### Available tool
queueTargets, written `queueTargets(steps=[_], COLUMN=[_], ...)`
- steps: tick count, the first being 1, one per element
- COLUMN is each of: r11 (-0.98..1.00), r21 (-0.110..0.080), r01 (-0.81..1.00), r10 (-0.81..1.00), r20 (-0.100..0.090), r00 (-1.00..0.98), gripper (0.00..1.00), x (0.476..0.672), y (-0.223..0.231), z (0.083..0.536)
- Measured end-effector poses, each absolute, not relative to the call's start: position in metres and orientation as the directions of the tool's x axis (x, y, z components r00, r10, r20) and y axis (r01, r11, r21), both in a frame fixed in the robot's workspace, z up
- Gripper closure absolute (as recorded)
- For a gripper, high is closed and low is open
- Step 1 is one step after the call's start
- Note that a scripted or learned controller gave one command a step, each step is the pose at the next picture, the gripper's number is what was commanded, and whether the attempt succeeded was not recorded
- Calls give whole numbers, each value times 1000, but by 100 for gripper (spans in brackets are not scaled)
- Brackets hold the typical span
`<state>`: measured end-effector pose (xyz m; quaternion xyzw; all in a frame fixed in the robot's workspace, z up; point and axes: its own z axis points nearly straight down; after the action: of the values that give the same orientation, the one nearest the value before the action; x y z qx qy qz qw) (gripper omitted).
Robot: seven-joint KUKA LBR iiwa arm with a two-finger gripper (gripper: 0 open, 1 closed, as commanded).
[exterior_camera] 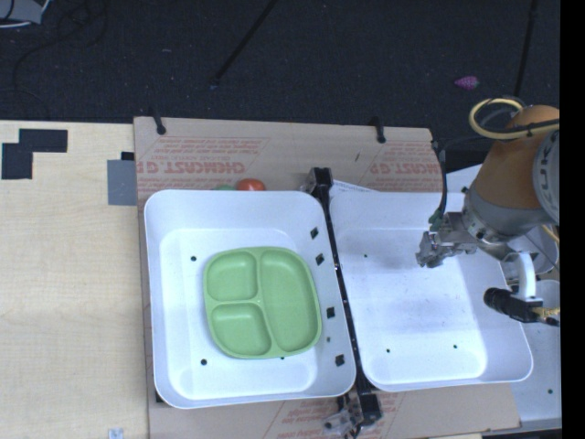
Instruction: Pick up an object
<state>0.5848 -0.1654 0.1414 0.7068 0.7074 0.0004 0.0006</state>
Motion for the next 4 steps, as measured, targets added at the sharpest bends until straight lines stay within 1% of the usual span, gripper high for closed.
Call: queueTargets(steps=[1,2,3,4], r11=[1,1,3,5], r21=[4,0,-4,-4], r01=[1000,1000,1000,1000], r10=[1000,1000,1000,1000], r20=[-1,0,2,3], r00=[-1,-1,-3,-5], gripper=[100,100,100,100], x=[591,591,571,563], y=[-170,-171,-123,-64], z=[203,216,222,229])
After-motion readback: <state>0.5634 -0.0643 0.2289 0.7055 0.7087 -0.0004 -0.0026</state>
